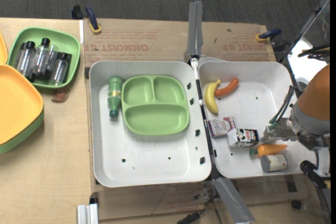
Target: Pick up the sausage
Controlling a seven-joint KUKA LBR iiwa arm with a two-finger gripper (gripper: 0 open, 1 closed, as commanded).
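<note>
Lying untouched near the far-left corner of the right bin [262, 73], the sausage [227, 87] rests just beside the banana [211, 97], possibly touching its tip. The arm sits at the bin's right edge, well apart from the sausage; the claw [277, 132] hangs near the carrot [270, 149] and the small carton [244, 137]. Claw state: cannot tell, detail too small. Judgement: no grasp made; approach, closure and lift all remain.

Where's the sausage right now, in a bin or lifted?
In a bin. The sausage lies flat on the right bin's floor near the far wall, beside the banana, apart from the arm.
</note>
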